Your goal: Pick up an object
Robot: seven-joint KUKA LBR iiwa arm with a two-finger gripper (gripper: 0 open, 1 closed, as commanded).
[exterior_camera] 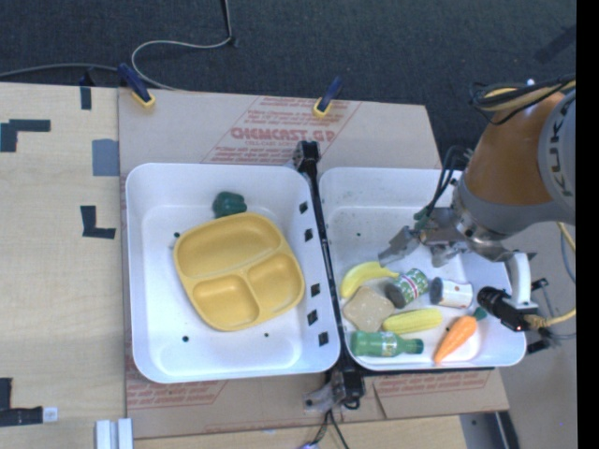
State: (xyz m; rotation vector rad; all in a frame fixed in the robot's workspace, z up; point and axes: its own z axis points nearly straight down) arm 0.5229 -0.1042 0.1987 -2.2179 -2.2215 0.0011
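Over the right bin (374, 190) hangs the gripper (412, 243), its fingers spread apart with nothing between them, above bare bin floor just up and left of the pile of items. That pile sits in the bin's near part: a banana (365, 275) to the left, a small can (410, 284) beside it, a tan block (369, 311) below the banana, a corn cob (413, 322) next to the block, a green bottle (386, 345) lying on its side along the near wall, a carrot (453, 339) at the right and a white tube (453, 294) above the carrot. Across the divider, the left bin (150, 279) holds a yellow plate (239, 271) with three compartments, lying at a slant, and a dark green lump (229, 204) touching the plate's far edge. Both bins rest on a cardboard sheet (271, 129), pinned at its far edge by two clamps (138, 88).
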